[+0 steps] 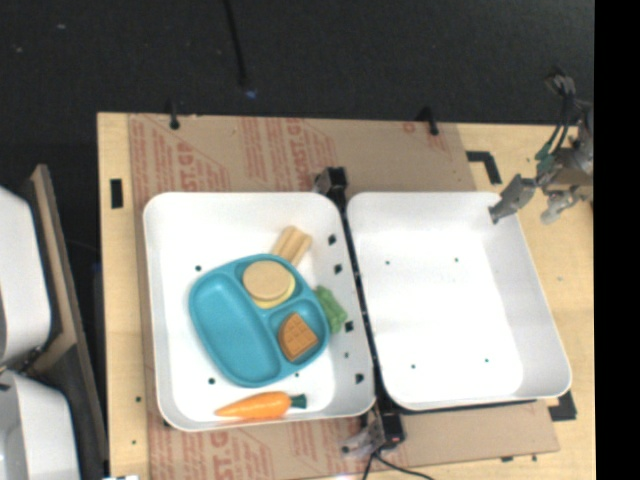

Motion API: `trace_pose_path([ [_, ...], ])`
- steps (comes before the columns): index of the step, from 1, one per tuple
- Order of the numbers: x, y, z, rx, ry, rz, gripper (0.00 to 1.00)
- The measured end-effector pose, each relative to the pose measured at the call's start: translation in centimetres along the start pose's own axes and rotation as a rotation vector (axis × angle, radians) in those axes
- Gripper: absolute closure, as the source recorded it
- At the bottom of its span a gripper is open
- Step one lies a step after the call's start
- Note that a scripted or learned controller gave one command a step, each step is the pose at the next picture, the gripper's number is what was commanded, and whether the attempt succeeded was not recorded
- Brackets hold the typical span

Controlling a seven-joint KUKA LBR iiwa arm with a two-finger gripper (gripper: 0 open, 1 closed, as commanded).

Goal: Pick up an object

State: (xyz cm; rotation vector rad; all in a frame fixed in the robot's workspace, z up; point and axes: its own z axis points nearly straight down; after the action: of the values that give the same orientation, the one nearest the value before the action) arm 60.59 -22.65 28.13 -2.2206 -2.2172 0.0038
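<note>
Objects for picking lie together in the left bin (160, 268), well apart from the gripper (530, 198), which hangs at the far right corner of the right bin (450, 298). A blue tray (240, 333) with compartments sits in the middle of the left bin; a round tan biscuit (269, 281) rests in its upper compartment and a brown toast piece (298, 336) in its right one. A pale wooden block (292, 243) touches the tray's upper edge, a green item (332, 310) lies just beside its right edge, and a carrot (258, 405) lies near the bin's front wall. Both bins rest on a cardboard sheet (230, 158) over a light wooden bench (115, 268); dark floor lies beyond. Two gripper fingers (512, 196) stand spread apart above the bin's rim, with nothing between them.
</note>
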Motion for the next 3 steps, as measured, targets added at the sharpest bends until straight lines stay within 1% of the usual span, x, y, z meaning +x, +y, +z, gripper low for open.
trace_pose_path([
  [1, 0.0, 0.1, -0.3, -0.005, -0.001, -0.001, 0.00],
  [2, -0.1, 0.1, 6.0, 0.000, 0.000, -0.001, 0.00],
  [3, 0.5, -0.7, 11.7, 0.000, 0.000, -0.001, 0.00],
])
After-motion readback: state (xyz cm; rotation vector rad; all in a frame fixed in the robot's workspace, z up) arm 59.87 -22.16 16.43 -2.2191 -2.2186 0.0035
